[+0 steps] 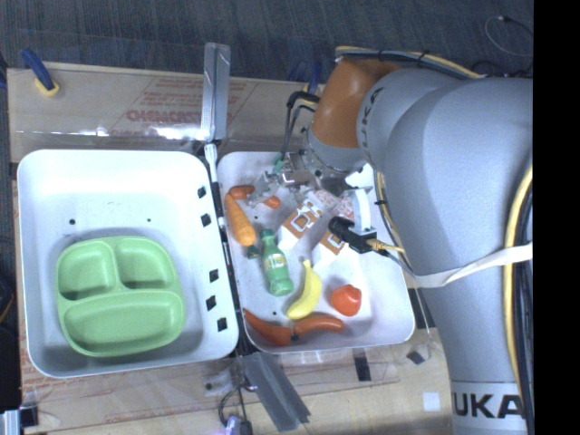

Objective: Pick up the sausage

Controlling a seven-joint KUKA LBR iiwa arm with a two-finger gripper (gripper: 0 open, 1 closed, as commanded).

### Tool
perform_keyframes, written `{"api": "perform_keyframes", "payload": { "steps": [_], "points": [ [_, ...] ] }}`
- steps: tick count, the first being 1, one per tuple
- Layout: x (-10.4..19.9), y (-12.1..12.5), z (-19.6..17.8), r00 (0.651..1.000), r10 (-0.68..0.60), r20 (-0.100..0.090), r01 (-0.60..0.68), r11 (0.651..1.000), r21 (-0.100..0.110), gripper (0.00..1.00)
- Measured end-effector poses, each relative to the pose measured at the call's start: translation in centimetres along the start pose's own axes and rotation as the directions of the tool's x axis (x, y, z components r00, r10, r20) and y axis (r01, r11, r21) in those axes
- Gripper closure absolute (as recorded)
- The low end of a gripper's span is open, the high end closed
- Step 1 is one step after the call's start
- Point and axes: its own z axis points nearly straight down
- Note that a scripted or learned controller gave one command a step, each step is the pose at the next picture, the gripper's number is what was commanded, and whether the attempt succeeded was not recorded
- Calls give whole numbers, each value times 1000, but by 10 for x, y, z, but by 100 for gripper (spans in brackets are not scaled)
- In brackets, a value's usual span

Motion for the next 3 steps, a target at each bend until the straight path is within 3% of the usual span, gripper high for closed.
{"api": "perform_keyframes", "payload": {
  "steps": [1,2,3],
  "points": [
    [-26,-3,-43,977,-212,1,212,977,-2,0],
    [8,0,0,966,-257,-1,257,966,1,0],
    [8,0,-7,966,-259,-3,259,966,6,100]
  ]
}}
